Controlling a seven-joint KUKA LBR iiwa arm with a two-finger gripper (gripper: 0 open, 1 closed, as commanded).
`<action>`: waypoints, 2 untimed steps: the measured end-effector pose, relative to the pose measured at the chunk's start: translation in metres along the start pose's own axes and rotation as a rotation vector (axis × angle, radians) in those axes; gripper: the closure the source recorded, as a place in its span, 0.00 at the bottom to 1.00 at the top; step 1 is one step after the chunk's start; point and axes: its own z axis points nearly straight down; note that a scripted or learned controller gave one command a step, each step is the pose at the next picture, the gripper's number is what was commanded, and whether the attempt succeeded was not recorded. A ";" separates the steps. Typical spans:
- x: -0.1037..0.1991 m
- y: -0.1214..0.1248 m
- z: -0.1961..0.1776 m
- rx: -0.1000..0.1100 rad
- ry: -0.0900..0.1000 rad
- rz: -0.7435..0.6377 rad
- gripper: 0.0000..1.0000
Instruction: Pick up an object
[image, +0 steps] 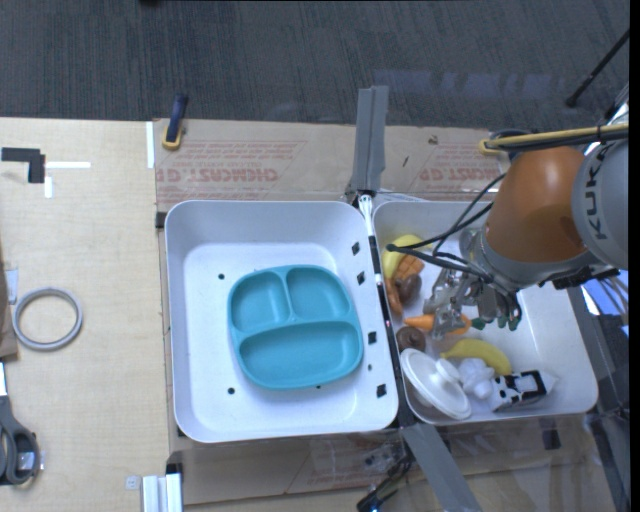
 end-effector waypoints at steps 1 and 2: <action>-0.041 0.051 -0.124 -0.002 0.002 0.027 1.00; -0.042 0.051 -0.132 -0.001 0.000 0.025 1.00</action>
